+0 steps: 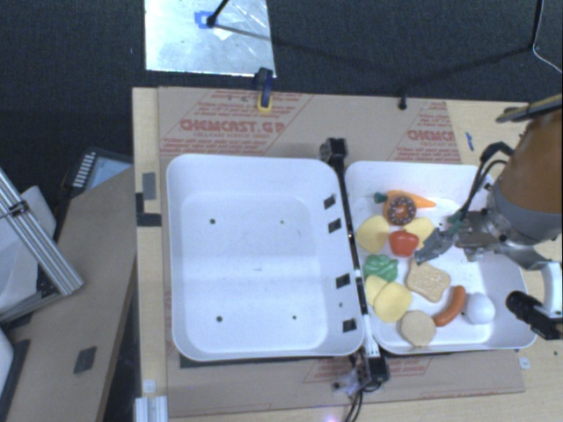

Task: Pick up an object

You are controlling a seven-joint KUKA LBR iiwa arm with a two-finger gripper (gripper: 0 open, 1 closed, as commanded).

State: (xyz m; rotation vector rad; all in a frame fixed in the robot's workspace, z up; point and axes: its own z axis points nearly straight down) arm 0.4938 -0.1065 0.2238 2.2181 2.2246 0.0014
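Observation:
The right bin holds several toy foods: a chocolate donut, an orange carrot, a red tomato, a yellow piece, a green pepper, a toast slice, a sausage, a white egg and a round bun. My gripper reaches in from the right and hangs low over the bin, between the tomato and the toast. Its fingers point left and down, with nothing visibly held.
The left bin sits beside the right one, with a black-clipped divider between them. Cardboard lies under both bins. A yellow clamp stands at the back. The arm's orange band is at the right edge.

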